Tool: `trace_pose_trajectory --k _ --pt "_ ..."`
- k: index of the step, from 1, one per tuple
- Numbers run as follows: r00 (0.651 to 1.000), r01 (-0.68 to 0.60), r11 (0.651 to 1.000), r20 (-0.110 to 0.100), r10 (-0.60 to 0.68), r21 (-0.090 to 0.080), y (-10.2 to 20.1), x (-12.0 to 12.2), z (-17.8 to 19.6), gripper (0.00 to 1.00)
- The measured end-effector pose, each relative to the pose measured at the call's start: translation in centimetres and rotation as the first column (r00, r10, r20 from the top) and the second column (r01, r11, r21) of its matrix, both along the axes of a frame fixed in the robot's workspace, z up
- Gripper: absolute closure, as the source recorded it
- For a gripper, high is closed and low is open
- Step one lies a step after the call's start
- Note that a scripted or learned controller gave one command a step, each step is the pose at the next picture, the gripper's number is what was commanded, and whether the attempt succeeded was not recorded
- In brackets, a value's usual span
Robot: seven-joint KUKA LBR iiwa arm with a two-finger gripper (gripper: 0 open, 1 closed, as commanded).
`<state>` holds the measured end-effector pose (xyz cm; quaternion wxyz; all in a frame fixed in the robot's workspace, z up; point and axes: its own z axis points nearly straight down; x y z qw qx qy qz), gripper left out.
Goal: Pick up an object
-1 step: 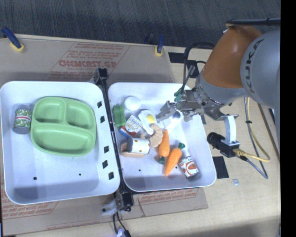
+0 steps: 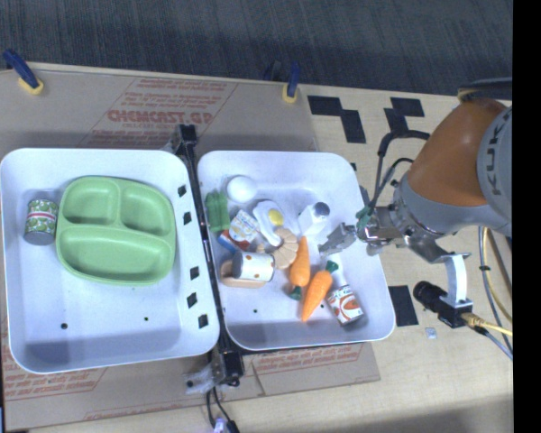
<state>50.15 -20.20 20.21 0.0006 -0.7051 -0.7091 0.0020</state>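
Observation:
The right bin (image 2: pixel 361 188) holds a heap of toy food. Two orange carrots (image 2: pixel 300 260) (image 2: pixel 314 294) lie side by side near its middle. A red-labelled can (image 2: pixel 346 305) lies at the front right. A white ball (image 2: pixel 242 188) sits at the back, with a green piece (image 2: pixel 217 210) by the left wall and a fried egg (image 2: pixel 270 215) between them. A small cup (image 2: pixel 255 266) lies on its side left of the carrots. My gripper (image 2: pixel 339 239) hangs low over the bin's right part, just right of the carrots and above the can.
In the left bin (image 2: pixel 18 332) rest a green divided plate (image 2: pixel 117 228) and a small can (image 2: pixel 41 219) by its left wall. The arm's orange band (image 2: pixel 460 156) and grey wrist stand over the bench to the right of the bins. Cables (image 2: pixel 487 318) run beside it.

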Motion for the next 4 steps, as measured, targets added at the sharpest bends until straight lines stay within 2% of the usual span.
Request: trace_pose_trajectory --k 1,2,3,4 --pt "1.0 -0.002 1.0 0.001 0.002 0.003 3.7 -2.5 -11.1 0.0" --pt "1.0 -0.007 1.0 0.001 0.007 0.001 3.6 -2.4 -10.0 1.0" --pt "1.0 -0.001 1.0 0.007 0.001 0.001 7.0 -2.4 3.4 1.0" --pt "1.0 -0.002 1.0 0.008 0.002 0.002 16.3 -2.3 7.4 1.0"
